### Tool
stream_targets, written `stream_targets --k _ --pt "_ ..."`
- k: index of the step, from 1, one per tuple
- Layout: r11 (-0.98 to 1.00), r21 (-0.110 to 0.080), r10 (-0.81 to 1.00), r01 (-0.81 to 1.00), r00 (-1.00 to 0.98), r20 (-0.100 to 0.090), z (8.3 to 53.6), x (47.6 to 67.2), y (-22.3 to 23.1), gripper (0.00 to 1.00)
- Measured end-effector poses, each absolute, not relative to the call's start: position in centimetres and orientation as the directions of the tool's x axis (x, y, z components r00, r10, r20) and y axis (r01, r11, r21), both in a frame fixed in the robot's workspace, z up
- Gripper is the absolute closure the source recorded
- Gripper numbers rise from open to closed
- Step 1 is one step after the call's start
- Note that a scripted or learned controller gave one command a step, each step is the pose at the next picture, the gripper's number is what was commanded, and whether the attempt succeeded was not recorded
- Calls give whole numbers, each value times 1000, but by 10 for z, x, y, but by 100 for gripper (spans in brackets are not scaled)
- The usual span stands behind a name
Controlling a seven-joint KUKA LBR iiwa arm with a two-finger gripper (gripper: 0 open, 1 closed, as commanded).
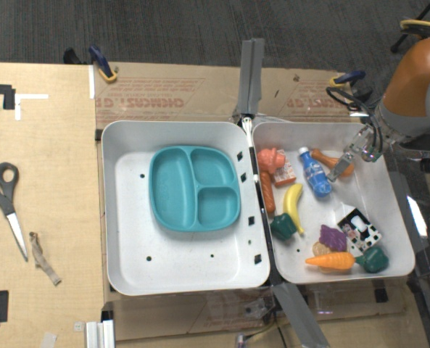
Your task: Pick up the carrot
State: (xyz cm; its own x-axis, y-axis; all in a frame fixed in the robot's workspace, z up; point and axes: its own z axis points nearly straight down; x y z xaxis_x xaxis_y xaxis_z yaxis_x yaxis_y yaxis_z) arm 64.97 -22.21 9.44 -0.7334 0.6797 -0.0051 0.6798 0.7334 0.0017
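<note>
Orange plastic carrot point(330, 261) lies flat near the front edge of the right white bin point(399, 216), well apart from the fingers point(362, 151), which hover at the far corner; their opening cannot be judged.

Bright, even overhead light; soft shadows, mild glare on white bins point(113, 216), perhaps slightly blurred.

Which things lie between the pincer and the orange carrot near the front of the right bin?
In the camera view, the stretch from the pincer down to the carrot crosses bare bin floor, then a black-and-white patterned object and a purple toy beside it.
</note>
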Motion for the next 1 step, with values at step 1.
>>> stream_targets --k 1 --pt "736 3 677 677 -736 -11 106 651 -222 100"
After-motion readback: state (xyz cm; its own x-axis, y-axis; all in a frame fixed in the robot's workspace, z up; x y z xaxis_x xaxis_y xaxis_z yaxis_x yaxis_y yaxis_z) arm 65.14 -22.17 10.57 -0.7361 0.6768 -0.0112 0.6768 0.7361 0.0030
